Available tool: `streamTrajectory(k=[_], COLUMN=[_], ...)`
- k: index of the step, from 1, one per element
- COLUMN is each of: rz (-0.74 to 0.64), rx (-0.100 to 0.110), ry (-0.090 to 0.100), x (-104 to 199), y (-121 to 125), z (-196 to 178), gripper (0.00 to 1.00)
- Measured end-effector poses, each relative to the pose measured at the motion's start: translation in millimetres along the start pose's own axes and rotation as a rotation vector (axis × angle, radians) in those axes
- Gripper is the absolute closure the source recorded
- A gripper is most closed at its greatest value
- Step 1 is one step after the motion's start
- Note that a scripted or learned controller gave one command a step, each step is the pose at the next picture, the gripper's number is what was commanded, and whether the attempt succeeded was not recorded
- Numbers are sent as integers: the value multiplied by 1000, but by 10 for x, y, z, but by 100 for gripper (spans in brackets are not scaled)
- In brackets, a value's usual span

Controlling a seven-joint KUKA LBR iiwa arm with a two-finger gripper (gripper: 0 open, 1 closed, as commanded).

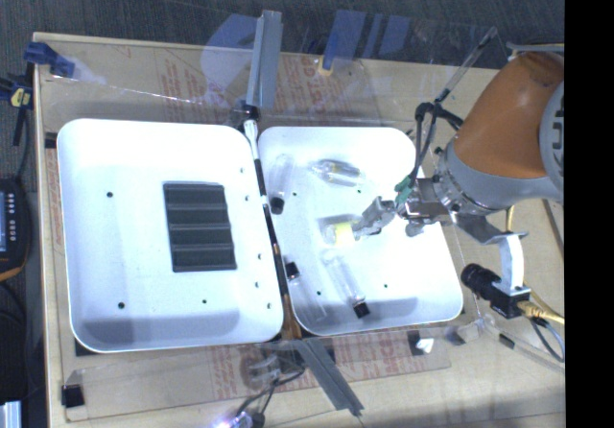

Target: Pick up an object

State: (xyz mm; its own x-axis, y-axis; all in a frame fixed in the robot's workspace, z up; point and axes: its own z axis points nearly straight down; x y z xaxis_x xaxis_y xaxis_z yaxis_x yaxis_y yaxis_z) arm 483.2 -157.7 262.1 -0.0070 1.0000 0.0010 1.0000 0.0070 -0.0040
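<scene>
In the right bin (422,306), a small yellow-green object (338,229) lies at the gripper (369,221) tips; whether the fingers grip it cannot be made out. Clear plastic pieces (333,170) blur against white. A ribbed black block (200,225) sits in the left bin (96,311).

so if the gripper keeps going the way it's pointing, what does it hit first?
The gripper points toward the view's left, low over the right bin. First in line looks like the small yellow-green object right at its tip. Height above it is unclear from this angle.
</scene>
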Motion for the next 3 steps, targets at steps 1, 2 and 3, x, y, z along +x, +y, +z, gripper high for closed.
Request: streamTrajectory(k=[1, 2, 3], rz=[-42, -66, -71], rx=[3, -1, -1], ry=[0, -1, -3], x=[12, -392, -394], y=[546, 875, 879], z=[1022, 1697, 1593], gripper=[0, 0, 100])
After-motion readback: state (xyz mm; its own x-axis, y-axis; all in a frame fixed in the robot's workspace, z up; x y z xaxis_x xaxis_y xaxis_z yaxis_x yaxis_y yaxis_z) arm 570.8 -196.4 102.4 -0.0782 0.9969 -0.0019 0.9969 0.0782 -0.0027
